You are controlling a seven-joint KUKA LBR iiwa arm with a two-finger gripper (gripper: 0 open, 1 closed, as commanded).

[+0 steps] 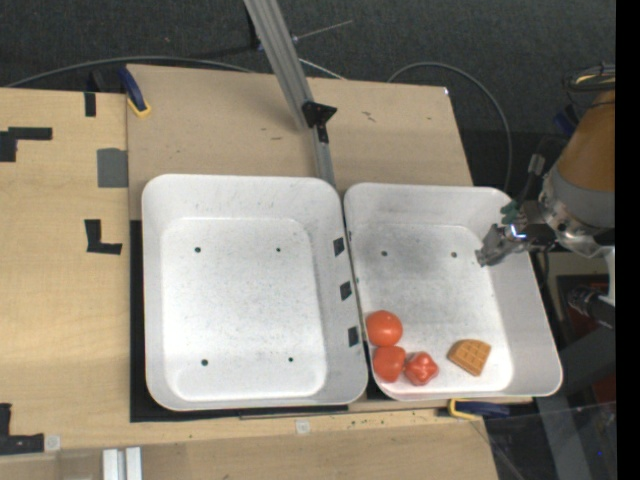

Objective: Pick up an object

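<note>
In the camera view, the claw (pixel 493 249) hangs over the right edge of the right bin (pixel 420 208), and whether it is released or clenched cannot be told; nothing is seen in it. The objects lie below and to its left: a waffle piece (pixel 470 356) nearest, then three red tomatoes (pixel 384 328) beside the bin's left wall. Judging by this, the pick is not yet begun; reaching, closing and lifting all remain.

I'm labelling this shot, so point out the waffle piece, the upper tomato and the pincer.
waffle piece (pixel 470 356), camera view, centre of its top face
upper tomato (pixel 384 328), camera view, middle of its skin
pincer (pixel 492 249), camera view, between its fingertips
</note>
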